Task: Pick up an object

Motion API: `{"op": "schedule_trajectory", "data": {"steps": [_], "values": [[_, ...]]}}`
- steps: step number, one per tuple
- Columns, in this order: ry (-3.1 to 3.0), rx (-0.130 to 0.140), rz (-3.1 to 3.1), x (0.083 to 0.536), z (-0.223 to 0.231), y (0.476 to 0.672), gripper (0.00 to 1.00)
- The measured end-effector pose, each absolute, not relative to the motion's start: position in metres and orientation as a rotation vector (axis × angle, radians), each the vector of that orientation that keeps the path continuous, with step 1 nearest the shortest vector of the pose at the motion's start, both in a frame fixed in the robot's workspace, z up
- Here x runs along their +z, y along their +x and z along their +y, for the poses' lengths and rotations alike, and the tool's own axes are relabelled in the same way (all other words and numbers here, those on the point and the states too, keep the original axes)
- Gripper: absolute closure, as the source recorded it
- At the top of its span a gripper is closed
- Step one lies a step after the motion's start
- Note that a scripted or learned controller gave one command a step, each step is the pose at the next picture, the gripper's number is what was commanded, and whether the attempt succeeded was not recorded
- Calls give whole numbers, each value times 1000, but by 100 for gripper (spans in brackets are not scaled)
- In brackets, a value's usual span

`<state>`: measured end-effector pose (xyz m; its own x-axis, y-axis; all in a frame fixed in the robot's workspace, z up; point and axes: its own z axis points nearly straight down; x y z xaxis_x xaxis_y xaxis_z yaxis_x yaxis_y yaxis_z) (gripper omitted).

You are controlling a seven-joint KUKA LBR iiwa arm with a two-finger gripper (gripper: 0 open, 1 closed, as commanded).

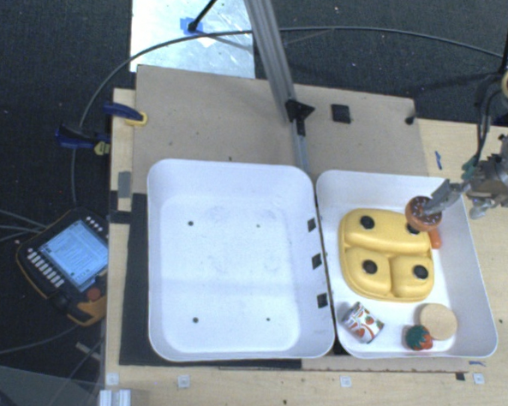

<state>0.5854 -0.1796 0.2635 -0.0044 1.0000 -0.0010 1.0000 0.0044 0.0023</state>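
The right bin holds a large yellow moulded piece with three black dots. At the piece's far right corner lies a round brown ring-like object, and a small orange piece sits just below it. My gripper reaches in from the right and slants down to the upper right edge of the brown object, touching or just above it. Near the front of the bin are a small printed can on its side, a beige disc and a small green and red item.
The left bin stands beside the right one; their rims meet at small black clips. A grey pole slants in from the top. A handheld pendant and clamps lie off the bench's left side.
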Motion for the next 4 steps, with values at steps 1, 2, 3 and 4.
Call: {"op": "schedule_trajectory", "data": {"steps": [1,2,3,4], "values": [[2220,-2,2224,221,-183,584,0],[2220,-2,2223,176,-190,589,0],[2219,5,2218,123,-185,589,0],[2210,12,2216,137,-185,592,100]]}}
